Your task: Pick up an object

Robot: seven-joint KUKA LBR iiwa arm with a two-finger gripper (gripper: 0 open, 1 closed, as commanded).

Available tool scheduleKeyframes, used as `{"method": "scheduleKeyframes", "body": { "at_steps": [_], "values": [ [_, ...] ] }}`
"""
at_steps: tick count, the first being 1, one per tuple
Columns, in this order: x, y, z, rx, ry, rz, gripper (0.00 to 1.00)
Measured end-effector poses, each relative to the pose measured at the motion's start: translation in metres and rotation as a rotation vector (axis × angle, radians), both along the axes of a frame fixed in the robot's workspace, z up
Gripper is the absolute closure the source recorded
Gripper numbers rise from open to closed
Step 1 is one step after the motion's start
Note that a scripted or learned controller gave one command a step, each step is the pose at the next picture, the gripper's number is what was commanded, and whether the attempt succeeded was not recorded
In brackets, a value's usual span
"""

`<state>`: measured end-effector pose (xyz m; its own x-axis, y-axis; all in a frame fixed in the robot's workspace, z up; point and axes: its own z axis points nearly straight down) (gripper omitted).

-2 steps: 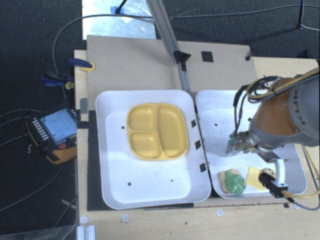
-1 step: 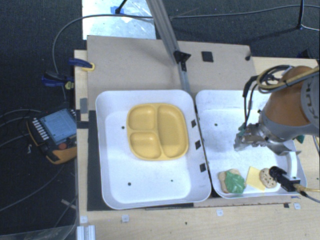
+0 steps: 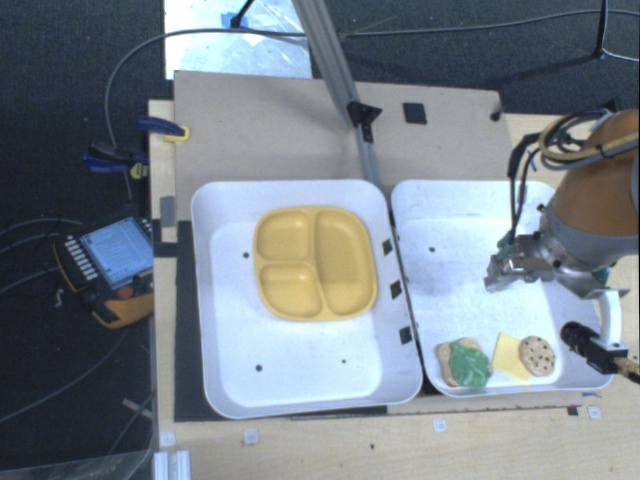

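1. Near edge of the right shallow white bin [image 3: 440, 268]: three food-shaped items lie in a row along the near wall. From left to right: a green leafy lump resting on a tan base [image 3: 466, 362], a yellow wedge-shaped slice [image 3: 509, 356], and a round tan cookie with dark specks [image 3: 538, 354]. The yellow slice touches the cookie; the green lump lies just beside the slice.
2. Above that row: the grey arm with the orange band [image 3: 595, 193] enters from the right. Its two-finger gripper [image 3: 503, 271] hangs over the bare floor of the right bin, apart from all three items. Nothing is visible between the fingers; whether they are open or closed cannot be told.
3. Left shallow white bin [image 3: 230, 298]: a yellow plastic plate with three compartments [image 3: 315, 262] rests in the far half.
4. Far side: a tan board [image 3: 270, 128] lies behind both bins, crossed by a slanted grey metal pole [image 3: 330, 53].
5. Left of the bench: a blue-screened handheld device with an orange casing [image 3: 108, 263] lies on the dark carpet.
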<state>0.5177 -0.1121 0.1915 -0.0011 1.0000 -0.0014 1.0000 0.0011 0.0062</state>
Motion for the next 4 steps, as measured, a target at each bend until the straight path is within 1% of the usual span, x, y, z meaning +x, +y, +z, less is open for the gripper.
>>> {"method": "scheduleKeyframes", "body": {
  "at_steps": [1, 2, 4],
  "values": [
    [0.002, -0.001, 0.043, 0.0, 0.0, 0.004, 1.0],
    [0.005, 0.043, 0.044, 0.003, 0.004, 0.008, 1.0],
    [-0.006, 0.148, 0.051, 0.004, 0.006, 0.01, 1.0]
  ]
}}
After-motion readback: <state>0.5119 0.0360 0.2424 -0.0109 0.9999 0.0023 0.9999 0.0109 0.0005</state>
